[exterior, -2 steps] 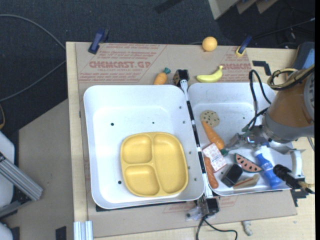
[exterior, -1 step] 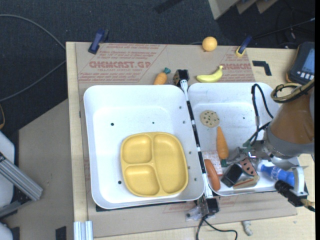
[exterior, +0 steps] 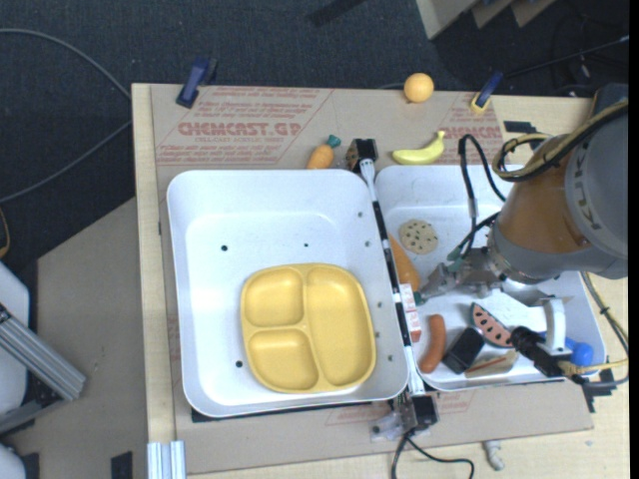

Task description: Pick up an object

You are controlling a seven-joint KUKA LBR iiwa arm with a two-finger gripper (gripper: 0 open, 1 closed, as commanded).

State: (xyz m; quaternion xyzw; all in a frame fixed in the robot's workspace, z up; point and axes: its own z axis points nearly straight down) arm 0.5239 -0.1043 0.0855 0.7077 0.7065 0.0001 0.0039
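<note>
- Cardboard-covered tabletop [exterior: 250, 128] carries two white bins; we see a yellow plate [exterior: 305, 325] in the left bin [exterior: 200, 218].
- Our claw [exterior: 446, 273] reaches into the right bin [exterior: 439, 190]; we cannot tell its grip.

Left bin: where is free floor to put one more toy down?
In the left bin, bare floor runs between the back wall and the yellow divided plate, and along its left wall. The right bin is crowded: cookie, sausage, watermelon slice.
</note>
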